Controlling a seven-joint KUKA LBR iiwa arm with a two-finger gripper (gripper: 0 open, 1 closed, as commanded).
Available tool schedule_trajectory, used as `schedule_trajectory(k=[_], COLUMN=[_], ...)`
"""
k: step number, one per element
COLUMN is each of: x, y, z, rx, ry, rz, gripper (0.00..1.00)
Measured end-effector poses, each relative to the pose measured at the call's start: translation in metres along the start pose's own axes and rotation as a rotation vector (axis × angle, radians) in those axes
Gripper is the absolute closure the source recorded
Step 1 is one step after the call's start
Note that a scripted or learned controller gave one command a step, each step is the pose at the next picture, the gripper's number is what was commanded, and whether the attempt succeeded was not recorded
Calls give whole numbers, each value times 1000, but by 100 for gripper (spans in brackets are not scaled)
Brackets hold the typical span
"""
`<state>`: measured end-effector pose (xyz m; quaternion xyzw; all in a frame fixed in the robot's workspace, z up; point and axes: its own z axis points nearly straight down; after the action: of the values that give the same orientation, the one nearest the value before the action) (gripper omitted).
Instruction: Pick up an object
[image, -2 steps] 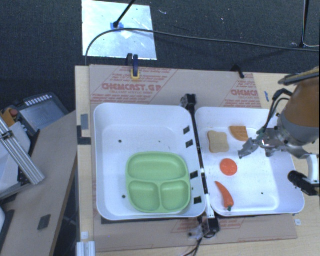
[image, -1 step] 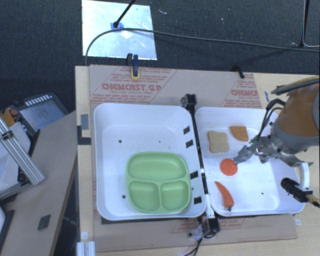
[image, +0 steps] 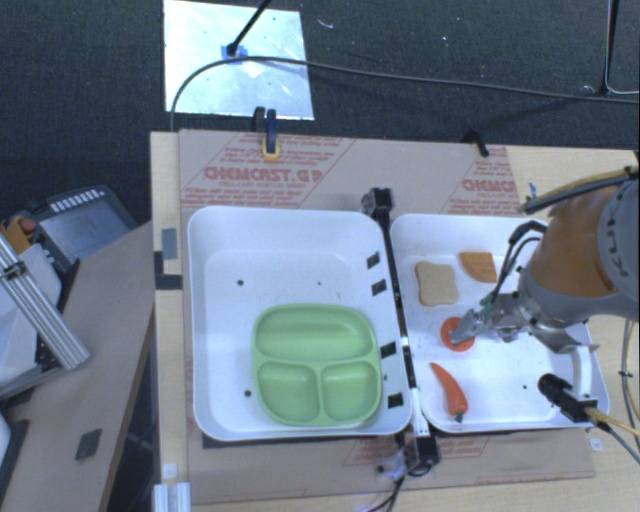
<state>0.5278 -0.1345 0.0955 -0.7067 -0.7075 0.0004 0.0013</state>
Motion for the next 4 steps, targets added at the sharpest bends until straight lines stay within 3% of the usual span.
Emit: schedule_trajectory(k=[1,3,4], x=[-1,-4,-5], y=[1,0,0], z=[-13,-131,-130], rx=[-4,-10,-5], ry=[-2,-3,-2], rz=[-1,-3,-2], gripper=[100,100,100])
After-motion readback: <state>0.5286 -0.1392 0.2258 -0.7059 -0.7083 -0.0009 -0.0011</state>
